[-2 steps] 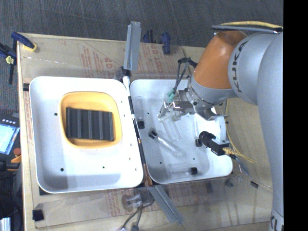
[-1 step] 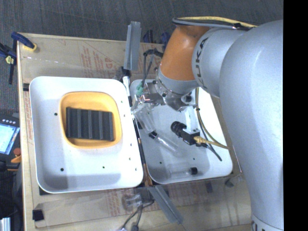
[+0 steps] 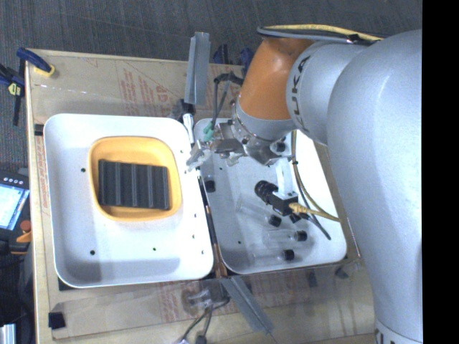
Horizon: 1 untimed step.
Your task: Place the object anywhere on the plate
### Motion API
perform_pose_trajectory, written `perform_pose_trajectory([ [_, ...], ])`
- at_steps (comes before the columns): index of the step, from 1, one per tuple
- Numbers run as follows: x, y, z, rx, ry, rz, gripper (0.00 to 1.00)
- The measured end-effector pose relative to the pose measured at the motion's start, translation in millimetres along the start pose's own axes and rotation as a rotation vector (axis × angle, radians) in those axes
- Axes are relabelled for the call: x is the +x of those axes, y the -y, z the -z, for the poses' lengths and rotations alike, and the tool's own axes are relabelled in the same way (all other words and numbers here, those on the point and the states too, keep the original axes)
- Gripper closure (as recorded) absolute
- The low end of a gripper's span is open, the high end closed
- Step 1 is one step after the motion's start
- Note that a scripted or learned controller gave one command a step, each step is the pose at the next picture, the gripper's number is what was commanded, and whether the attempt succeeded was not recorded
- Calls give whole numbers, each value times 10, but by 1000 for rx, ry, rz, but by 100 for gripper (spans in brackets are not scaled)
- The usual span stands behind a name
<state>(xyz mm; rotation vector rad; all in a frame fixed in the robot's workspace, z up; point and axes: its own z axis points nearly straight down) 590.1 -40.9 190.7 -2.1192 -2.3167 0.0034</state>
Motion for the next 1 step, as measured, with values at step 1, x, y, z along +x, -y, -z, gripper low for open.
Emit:
perform_pose_trajectory([
  [1,575,-47,19,0,1,-77,0],
])
